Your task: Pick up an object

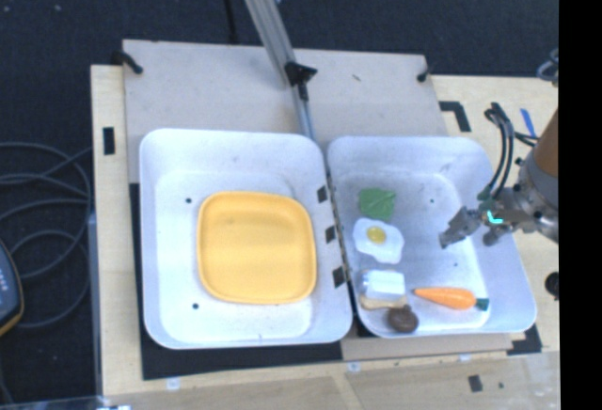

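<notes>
Right bin (428, 164) — five toys; one plate (256, 246).

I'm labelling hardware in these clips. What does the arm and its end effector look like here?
At the view's right edge, the arm shows an orange-brown section with black cables looping beside it. Below that comes a grey wrist. The end effector is dark grey and angular, with a small teal-green light glowing near its base.
</notes>
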{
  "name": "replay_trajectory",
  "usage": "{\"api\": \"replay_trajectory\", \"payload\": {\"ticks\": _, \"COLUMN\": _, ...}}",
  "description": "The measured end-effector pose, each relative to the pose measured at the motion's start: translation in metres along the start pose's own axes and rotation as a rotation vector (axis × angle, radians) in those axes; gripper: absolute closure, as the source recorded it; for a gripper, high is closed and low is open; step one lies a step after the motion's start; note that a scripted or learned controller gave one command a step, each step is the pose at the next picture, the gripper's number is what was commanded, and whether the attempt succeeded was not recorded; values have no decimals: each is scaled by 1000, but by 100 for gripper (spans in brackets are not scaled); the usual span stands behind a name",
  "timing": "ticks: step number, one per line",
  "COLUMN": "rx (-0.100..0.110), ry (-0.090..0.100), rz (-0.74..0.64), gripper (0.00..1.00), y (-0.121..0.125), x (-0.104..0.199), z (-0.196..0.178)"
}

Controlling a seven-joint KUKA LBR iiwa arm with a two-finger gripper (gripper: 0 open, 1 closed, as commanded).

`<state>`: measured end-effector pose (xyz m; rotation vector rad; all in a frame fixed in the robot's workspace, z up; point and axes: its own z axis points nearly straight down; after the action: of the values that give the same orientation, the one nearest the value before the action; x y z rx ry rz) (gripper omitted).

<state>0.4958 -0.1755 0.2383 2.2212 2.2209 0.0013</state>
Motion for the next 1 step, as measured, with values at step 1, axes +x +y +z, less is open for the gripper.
{"api": "replay_trajectory", "payload": {"ticks": 1, "rx": 0, "ry": 0, "rz": 0, "gripper": 0, "y": 0, "x": 0, "z": 0}}
